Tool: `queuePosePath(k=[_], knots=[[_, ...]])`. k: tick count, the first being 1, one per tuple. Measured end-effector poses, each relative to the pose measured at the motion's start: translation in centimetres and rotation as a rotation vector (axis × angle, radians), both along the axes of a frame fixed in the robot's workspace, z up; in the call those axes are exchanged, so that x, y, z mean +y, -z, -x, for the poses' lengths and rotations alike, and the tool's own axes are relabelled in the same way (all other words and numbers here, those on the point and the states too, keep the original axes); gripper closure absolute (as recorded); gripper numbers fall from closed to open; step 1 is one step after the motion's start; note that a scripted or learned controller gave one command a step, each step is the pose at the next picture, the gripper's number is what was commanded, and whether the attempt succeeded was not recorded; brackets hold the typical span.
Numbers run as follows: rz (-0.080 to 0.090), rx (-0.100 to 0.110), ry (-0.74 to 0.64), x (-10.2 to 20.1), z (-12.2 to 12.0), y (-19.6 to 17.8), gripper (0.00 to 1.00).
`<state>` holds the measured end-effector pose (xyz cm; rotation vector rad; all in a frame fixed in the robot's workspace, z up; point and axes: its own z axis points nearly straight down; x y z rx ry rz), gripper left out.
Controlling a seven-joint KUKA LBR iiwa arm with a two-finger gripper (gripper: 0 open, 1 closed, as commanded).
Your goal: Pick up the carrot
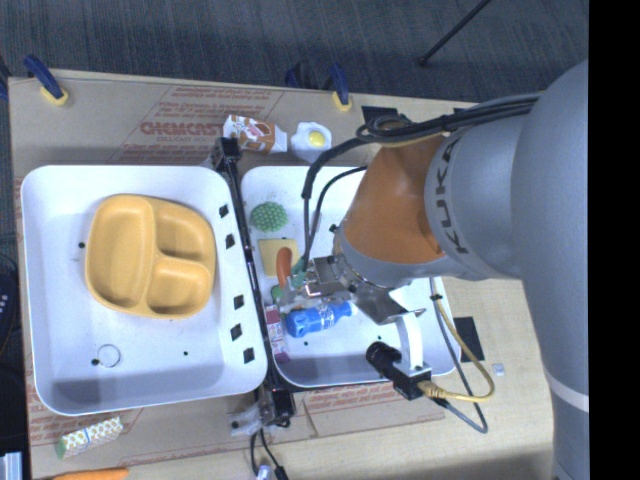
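A small orange carrot (284, 261) lies in the right bin (330, 368), close to its left wall, on a yellow slab (273, 249). My gripper (308, 286) hangs low over the bin just right of the carrot and a little nearer the front, its metal tip close beside the carrot's lower end. The arm's grey and orange wrist (400, 213) covers the bin's middle and right part.
A blue bottle (318, 318) lies just in front of the gripper. A green round thing (268, 215) sits behind the carrot. The left bin (50, 298) bears a yellow divided plate (150, 255). A small carton (250, 133) and a fried-egg toy (313, 138) lie behind the bins.
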<state>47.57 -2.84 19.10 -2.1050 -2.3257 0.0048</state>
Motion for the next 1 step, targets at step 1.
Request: queuePosePath(k=[1], knots=[[0.001, -0.004, -0.082, -5.16, -2.59, -8.12, 1.0]])
